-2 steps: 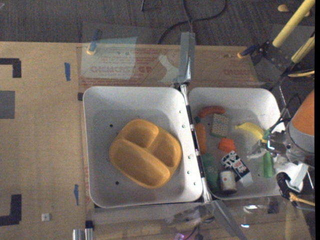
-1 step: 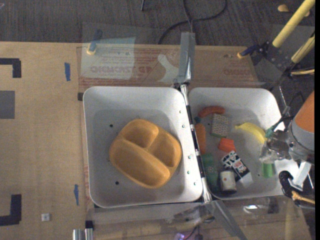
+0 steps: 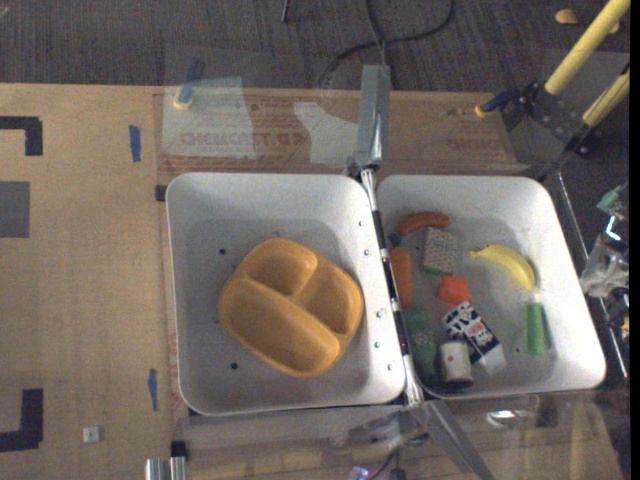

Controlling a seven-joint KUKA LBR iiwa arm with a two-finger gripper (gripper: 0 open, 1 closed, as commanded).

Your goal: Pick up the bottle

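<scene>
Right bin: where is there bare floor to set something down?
Bare floor in the right bin lies along its top wall above the banana, and in the bottom right corner past the green bottle. The left side, by the divider, is crowded.

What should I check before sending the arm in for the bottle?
1. Target identified: cannot tell. The green cylinder and the dark green piece both might be it.
2. Green cylinder clear of neighbours: ok, it lies alone in the right bin.
3. Dark green piece clear: not ok, it sits by the bin's left wall, crowded by the small can.
4. Cow-patterned carton apart from the cylinder: ok.
5. Orange divided plate out of the way: ok, in the left bin.
</scene>
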